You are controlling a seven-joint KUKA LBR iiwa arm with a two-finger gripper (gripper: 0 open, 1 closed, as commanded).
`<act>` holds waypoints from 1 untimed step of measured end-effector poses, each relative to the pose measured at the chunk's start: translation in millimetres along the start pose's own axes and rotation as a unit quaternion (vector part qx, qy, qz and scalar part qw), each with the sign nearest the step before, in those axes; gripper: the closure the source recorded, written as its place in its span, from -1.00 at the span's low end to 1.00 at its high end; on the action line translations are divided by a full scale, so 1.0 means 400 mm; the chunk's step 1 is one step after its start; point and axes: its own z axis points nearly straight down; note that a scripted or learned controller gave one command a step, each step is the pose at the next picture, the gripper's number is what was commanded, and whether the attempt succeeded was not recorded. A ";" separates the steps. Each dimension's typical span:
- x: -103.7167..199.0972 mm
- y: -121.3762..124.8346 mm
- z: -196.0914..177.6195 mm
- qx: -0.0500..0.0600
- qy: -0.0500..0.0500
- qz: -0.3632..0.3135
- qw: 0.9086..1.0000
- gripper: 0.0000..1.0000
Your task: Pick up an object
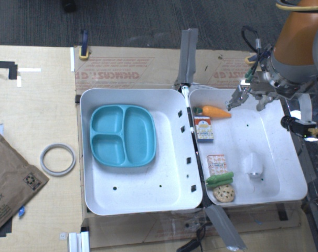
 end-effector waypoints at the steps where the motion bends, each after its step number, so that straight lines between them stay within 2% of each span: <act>1: 0.105 0.050 -0.003 0.000 0.000 0.086 0.996 -1.00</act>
